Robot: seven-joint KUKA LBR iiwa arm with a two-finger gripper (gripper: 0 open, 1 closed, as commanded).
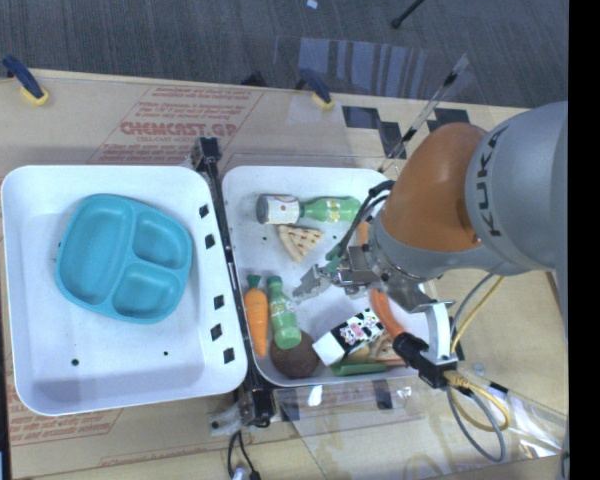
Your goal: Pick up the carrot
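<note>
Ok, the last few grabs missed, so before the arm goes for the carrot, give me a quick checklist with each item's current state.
1. Carrot in view, lying in the right bin by its left wall: ok.
2. Carrot free of neighbours: not ok; a small green bottle lies right alongside it.
3. Gripper over the carrot: not ok; it sits to the right of it, past the green bottle.
4. Finger opening: cannot tell.
5. Nothing between the fingers: cannot tell; the view is too blurred there.
6. Place to put it: ok; the blue divided plate lies in the left bin.
</note>
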